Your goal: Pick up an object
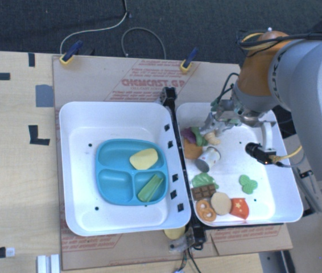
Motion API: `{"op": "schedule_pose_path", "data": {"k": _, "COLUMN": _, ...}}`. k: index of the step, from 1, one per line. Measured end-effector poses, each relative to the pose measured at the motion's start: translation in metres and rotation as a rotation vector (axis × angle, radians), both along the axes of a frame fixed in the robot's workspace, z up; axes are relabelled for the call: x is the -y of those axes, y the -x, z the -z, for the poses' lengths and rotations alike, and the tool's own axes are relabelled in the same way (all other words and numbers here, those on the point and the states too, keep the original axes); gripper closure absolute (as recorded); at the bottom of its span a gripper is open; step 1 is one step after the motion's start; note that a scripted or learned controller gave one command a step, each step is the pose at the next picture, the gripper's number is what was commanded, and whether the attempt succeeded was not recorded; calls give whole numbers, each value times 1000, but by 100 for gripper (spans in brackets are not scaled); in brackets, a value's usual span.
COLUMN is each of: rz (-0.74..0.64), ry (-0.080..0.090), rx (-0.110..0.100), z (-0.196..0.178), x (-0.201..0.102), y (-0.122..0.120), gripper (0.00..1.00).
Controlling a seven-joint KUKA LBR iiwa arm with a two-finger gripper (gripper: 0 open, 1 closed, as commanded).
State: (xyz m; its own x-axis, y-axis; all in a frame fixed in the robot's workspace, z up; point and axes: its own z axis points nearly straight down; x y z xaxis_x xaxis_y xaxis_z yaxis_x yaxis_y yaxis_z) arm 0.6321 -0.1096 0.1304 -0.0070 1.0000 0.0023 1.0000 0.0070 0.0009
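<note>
Arm reaching into the right bin (280,206).
End effector (217,124) grip unreadable; cream piece (210,136) lies just beneath it.

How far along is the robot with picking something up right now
Already in the blue tray in the left bin: a yellow piece and a green piece. In hand: the gripper is low over the clutter at the right bin's upper left. Nothing visibly lifted, so the grasp and lift remain.
</note>
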Motion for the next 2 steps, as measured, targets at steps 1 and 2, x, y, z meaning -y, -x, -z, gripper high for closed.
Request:
{"op": "schedule_pose_path", "data": {"k": 1, "rz": -1, "ry": -2, "rx": -1, "z": -57, "x": -70, "y": 62, "gripper": 100}}
{"op": "schedule_pose_path", "data": {"k": 2, "rz": 0, "ry": 0, "rx": 0, "z": -88, "x": -118, "y": 82, "gripper": 100}}
